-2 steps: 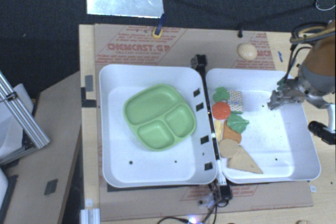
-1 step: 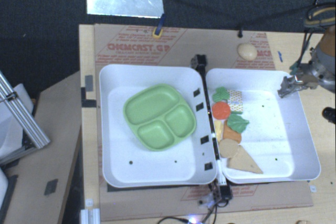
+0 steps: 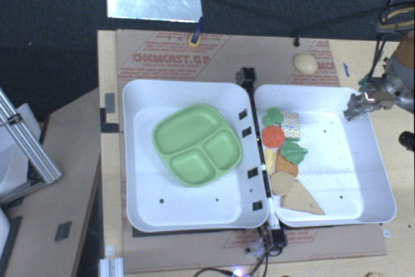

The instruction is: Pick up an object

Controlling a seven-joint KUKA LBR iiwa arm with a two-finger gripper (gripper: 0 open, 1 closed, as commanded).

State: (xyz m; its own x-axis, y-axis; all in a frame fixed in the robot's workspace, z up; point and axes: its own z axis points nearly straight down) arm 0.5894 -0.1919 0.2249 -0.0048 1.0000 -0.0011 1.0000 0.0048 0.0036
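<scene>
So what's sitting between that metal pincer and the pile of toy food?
Nothing: in the camera view, bare white bin floor runs from the pincer to the pile of toy food.

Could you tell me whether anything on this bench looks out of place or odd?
One thing stands out: a pale egg-shaped object lies on the board behind the right bin, outside both bins. The other small items are crowded along that bin's left wall, and the green divided plate sits slightly askew in the left bin.
</scene>
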